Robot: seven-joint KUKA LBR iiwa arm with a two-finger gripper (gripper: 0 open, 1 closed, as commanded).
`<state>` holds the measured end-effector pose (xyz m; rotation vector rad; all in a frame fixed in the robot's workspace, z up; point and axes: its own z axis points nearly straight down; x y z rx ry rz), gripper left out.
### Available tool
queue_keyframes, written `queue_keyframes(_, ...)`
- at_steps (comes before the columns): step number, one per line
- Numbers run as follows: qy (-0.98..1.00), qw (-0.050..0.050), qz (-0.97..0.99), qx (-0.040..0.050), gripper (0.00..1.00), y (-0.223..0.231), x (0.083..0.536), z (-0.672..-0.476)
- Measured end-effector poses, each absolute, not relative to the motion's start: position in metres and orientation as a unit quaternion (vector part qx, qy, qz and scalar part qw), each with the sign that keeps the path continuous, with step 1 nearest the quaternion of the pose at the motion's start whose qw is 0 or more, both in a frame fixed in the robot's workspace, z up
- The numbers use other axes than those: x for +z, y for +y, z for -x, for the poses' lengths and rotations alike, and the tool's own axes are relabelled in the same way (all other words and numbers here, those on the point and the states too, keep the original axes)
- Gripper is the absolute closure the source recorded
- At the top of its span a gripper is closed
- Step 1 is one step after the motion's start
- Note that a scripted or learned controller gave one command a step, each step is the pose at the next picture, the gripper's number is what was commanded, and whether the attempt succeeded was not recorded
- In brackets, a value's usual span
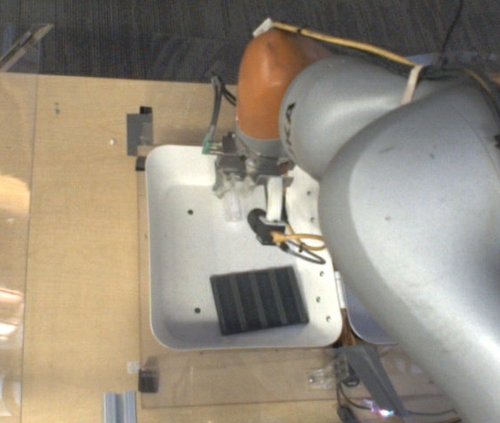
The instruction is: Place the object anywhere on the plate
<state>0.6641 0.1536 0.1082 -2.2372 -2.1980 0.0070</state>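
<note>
- Hanging over the far end of the left shallow white plastic bin [170, 263], the gripper [232, 199] pointed down towards the bin floor; whether it was open or closed could not be told, and nothing could be seen in its grasp
- the bulky grey robot arm [426, 201] reached in from the right of the camera view and covered most of that side; its orange band [263, 82] sat just above the wrist, at the bin's far edge
- the flat black ribbed rectangular slab [258, 300] lay on the floor of the left bin, in its near right part, close to the near wall; it was turned slightly askew to the bin's sides; it was apart from the gripper, nearer the camera, with bare white floor between them
- a sliver of the second white bin [366, 327] showed under the arm, just beside the left bin's near right corner
- both bins rested on the pale wooden bench [73, 236]; a small dark bracket [141, 130] stood at the left bin's far left corner and another small dark block [147, 379] near its near left corner
- dark carpeted floor [144, 16] lay beyond the bench
</note>
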Motion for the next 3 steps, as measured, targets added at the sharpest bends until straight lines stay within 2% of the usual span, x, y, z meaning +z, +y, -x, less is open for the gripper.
queue_keyframes(1,-0.792,-0.002,0.611,-0.0048,1.0,0.224,0.089,-0.648)
queue_keyframes(2,-0.92,-0.005,0.393,-0.0048,1.0,0.218,0.091,-0.602)
queue_keyframes(3,-0.955,-0.004,0.296,-0.0034,1.0,0.209,0.216,-0.628)
